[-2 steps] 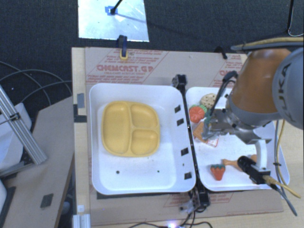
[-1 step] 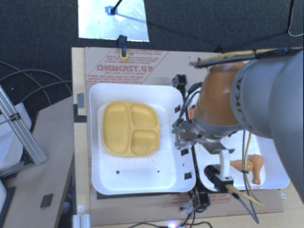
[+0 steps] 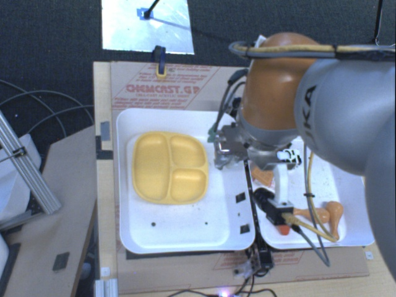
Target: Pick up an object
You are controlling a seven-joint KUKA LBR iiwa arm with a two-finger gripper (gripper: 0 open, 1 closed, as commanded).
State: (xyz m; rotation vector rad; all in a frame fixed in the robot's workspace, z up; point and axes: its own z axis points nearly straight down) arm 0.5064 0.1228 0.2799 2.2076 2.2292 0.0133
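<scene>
A yellow divided plate lies flat in the left bin. My gripper hangs below the big orange wrist band, just off the plate's right rim and near the wall between the two bins. In the right bin an orange piece lies partly under the arm. A tan and orange toy rests near that bin's front, and a small red thing sits at its front edge. A small white and black object peeks out beside the wrist. The arm hides much of the right bin.
Both bins stand on a cardboard sheet on the bench. A blue and yellow clamp sits at the sheet's far edge. A shiny square plate lies beyond it. Cables and a metal rail occupy the left side.
</scene>
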